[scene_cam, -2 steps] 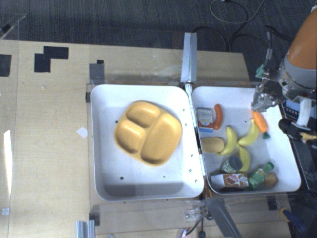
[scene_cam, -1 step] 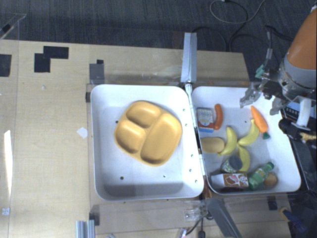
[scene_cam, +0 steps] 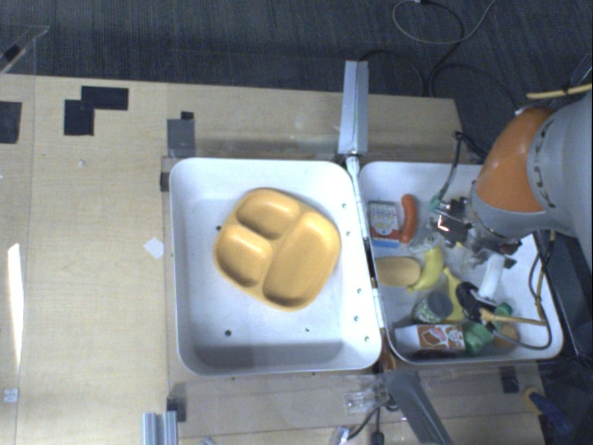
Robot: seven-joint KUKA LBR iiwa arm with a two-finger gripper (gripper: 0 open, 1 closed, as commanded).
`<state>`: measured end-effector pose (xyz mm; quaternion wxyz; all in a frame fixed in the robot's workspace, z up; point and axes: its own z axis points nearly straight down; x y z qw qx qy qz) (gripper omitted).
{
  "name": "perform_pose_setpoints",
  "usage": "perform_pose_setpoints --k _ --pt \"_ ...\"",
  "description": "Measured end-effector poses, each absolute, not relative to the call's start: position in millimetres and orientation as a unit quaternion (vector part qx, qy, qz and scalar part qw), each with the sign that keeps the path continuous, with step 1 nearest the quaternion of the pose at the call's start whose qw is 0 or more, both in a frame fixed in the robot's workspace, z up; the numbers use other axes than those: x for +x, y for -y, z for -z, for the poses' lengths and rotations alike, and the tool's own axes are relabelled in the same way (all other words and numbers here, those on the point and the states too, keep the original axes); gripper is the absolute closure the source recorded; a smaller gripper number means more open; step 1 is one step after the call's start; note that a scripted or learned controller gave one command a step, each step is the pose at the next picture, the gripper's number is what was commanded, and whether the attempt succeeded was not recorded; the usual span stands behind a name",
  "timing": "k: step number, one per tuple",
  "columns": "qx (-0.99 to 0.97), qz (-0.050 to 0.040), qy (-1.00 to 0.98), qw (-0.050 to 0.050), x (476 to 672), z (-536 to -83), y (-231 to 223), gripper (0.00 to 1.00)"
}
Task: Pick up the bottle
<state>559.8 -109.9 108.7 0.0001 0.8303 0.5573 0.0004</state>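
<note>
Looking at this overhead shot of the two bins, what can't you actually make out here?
- Gripper, camera view: the arm's wrist covers it, so open or shut is unclear.
- Bottle: too small and crowded among the right bin's clutter to pick out; the green item is only a guess.
- Packet label by the front wall: too small to read.
- Arm's base: cut off by the right edge.
</note>
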Motion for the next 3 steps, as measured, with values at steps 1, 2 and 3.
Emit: perform_pose_setpoints --k 1,2,3 --pt "0.845 -0.0019 -0.535 0.003 635.6 -234 182 0.00" --pt "0.850 -0.0024 -0.527 0.003 655.4 -87 188 0.00" --pt "0.857 -0.0025 -0.515 0.003 633.9 -204 190 0.00"
